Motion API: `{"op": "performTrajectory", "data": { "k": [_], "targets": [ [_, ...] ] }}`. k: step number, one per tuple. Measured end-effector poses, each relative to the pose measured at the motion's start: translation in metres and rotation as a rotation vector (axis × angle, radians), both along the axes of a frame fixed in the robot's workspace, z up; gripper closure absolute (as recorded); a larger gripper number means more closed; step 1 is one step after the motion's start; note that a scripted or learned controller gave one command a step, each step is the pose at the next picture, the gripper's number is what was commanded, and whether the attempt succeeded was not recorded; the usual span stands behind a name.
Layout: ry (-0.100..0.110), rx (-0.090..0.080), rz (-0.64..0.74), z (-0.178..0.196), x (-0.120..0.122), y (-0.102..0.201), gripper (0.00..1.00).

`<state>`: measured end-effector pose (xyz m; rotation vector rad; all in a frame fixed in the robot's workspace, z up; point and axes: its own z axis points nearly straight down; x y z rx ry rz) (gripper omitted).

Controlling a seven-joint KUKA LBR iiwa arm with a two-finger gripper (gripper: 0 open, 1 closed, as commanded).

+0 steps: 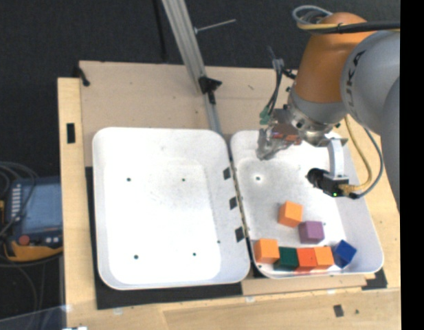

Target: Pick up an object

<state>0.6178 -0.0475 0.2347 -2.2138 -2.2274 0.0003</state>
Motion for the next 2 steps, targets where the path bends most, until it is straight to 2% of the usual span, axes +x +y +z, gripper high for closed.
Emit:
{"op": "performTrajectory", "data": {
  "k": [1,2],
  "targets": [
    [-0.001,0.001,0.001,0.001,-0.016,0.058,1.00],
    [-0.003,0.001,0.002,0.012,-0.019,0.110,1.00]
  ]
}}
